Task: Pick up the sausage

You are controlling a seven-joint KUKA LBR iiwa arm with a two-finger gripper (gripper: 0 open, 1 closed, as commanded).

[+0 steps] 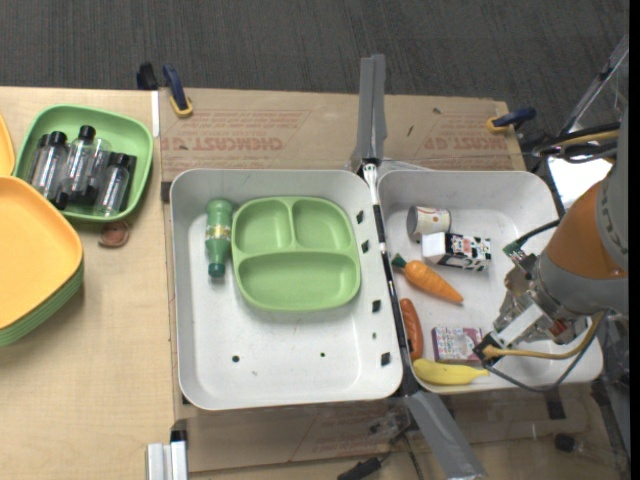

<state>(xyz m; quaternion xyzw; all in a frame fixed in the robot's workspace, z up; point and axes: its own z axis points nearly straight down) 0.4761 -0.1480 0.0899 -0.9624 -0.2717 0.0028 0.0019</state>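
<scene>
Tabletop (100, 398): wood-toned, carrying two white bins side by side at frame centre and right.
Sausage (411, 328): reddish-brown, lying along the left wall of the right bin (480, 183) — just above the banana (447, 372).
Neighbours: carrot (432, 278) above; pink packet (456, 344) just right.
Tool (520, 320): lower right of frame, well right of the sausage; grip state — cannot tell.
Approach: descend from above, jaws spanning the short axis, clear of the wall.
Risk: wall contact; snagging the packet.
</scene>
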